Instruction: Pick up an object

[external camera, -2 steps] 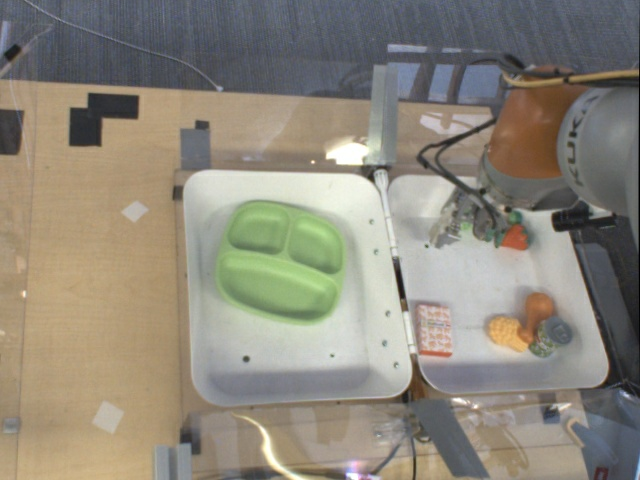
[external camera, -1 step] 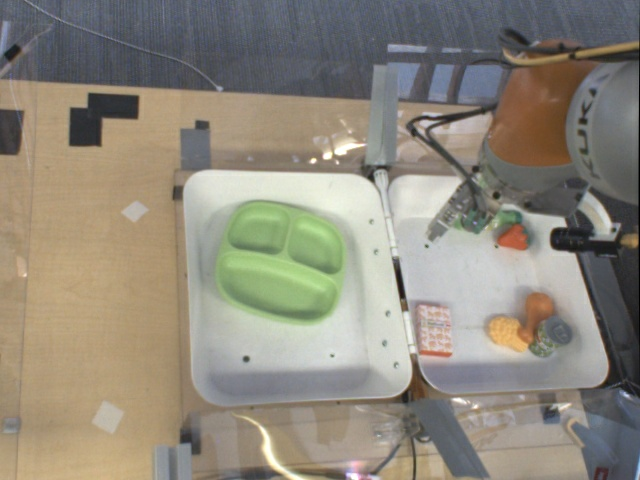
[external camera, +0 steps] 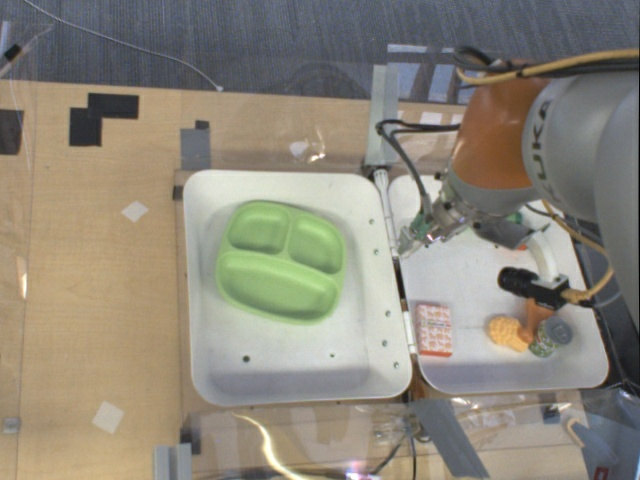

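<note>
**Gripper (external camera: 420, 230) at the left wall of the right bin (external camera: 470, 268), loose items well apart from it**

We see the grey arm (external camera: 590, 138) with its orange band reaching in from the right of the view and bending down over the right bin. The gripper sits at the bin's left side, just beside the wall it shares with the left bin (external camera: 230, 358), in the upper half of the bin as the camera sees it. It is small and partly masked by the wrist, so we cannot tell whether it is spread or closed, and we see nothing gripped in it.

The things to pick lie towards the lower part of the right bin. A small red-and-white packet (external camera: 433, 328) lies flat near the left wall, below the gripper and apart from it. Further right, a yellow lumpy item (external camera: 508, 333), possibly a toy food piece, lies near the bin's lower right corner. Just beside it stands a small jar with a grey lid (external camera: 549, 338), and an orange piece (external camera: 537, 311) shows just above the jar, close to or touching it.

In the left bin a green divided plate (external camera: 282, 260) with three compartments lies in the upper middle, clear of the walls. Both bins rest on the pale wooden bench (external camera: 90, 318), which bears black tape patches (external camera: 100, 116) at its upper left
</note>
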